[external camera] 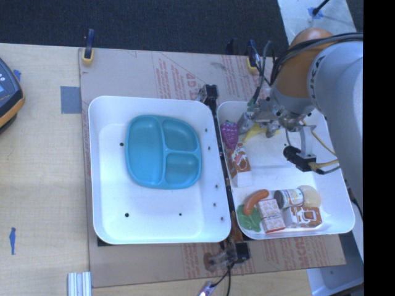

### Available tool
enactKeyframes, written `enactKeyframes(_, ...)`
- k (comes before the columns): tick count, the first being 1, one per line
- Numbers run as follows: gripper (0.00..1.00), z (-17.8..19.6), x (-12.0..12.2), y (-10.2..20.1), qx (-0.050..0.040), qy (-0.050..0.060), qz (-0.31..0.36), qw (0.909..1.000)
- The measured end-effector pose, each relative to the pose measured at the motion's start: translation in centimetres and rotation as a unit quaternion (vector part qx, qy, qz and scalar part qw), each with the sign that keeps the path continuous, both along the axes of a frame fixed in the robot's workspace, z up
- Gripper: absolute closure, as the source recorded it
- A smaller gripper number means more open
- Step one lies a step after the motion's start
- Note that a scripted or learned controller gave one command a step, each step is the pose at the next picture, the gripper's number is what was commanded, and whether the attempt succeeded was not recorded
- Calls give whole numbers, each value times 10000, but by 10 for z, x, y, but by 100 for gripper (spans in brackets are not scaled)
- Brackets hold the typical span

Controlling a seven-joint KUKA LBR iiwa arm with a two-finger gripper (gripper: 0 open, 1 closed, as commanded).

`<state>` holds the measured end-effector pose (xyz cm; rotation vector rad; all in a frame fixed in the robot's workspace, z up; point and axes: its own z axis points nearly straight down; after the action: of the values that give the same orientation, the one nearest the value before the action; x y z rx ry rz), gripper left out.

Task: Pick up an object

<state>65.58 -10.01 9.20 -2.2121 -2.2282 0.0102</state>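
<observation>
Hand (264, 123) of the grey arm (336, 85), reaching in from the right, sits low over the far end of the right-hand white bin (336, 184), just beside a bunch of purple toy grapes (229, 134) and a yellow piece (256, 130) lying at that bin's upper left; whether its fingers are apart or together cannot be told from this angle, and nothing can be seen clamped between them. An orange band (305, 54) rings the arm above the wrist, and black cables (302, 158) trail from it across the bin. Along the bin's left wall, below the grapes, lies a small brown-and-white packet (239, 160). Well apart from the hand, at the near end of the same bin, a cluster of toy foods lies packed together: an orange sausage-like piece (255, 198) on a green item (247, 219), two red-and-white cartons (271, 216) (307, 216), a small dark-capped jar (290, 197) and a pale round piece (311, 196). In the left-hand white bin (108, 208), a light-blue divided plate (163, 151) rests flat toward the far side. Both bins sit side by side on a cardboard sheet (160, 73) laid over the wooden table (37, 184).
</observation>
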Motion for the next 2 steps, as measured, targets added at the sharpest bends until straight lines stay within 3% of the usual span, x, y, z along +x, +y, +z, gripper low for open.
enactKeyframes(1,100,10,-1,-1,8,32,2,10000)
enactKeyframes(2,100,101,-70,51,14,-10,1,10000)
